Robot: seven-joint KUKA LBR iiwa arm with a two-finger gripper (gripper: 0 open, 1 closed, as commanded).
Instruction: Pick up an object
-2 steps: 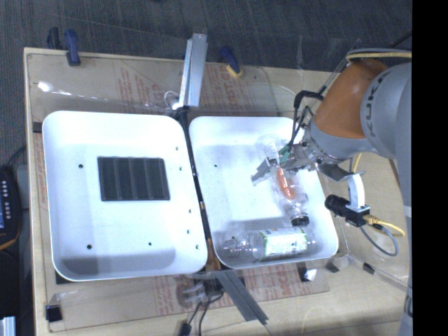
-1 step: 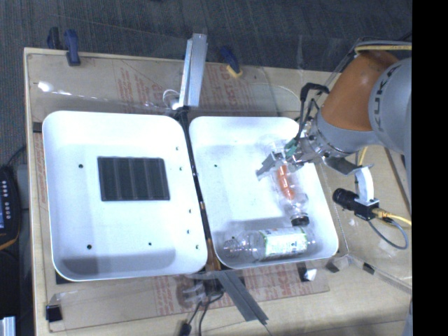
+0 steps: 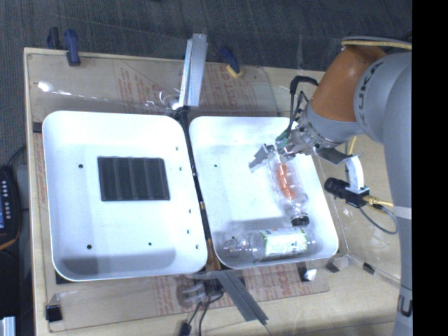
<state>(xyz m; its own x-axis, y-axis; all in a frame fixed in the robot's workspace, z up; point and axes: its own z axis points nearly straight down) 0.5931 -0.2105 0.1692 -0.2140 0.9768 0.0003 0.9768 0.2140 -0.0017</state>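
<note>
**Bottle under the gripper, lift not yet shown**

Bottle (image 3: 288,186) is the likely target: a clear one with an orange label, lying at a slant in the right bin (image 3: 231,187), its dark cap toward the bin's near right corner. The gripper (image 3: 269,154) sits at the bottle's upper end, low in the bin. Whether its fingers are apart or together I cannot tell; the metal parts blur into the bottle's clear plastic, and nothing shows plainly between them. So I would not call this a grasp. The bottle looks to be resting on the bin floor, which suggests the pick is at the reach-or-close stage, with the lift left to do.

A second bottle (image 3: 269,244), clear with a green and white label, lies along the right bin's near wall, just below the first one's cap and apart from the gripper.

The arm (image 3: 364,96) comes in from the right, its orange band above the wrist, the wrist bent down and leftward over the bin's far right corner. A cable trails off beside the bin.

The left bin (image 3: 63,187) holds a dark ribbed pad (image 3: 133,178), well apart from the arm.
</note>
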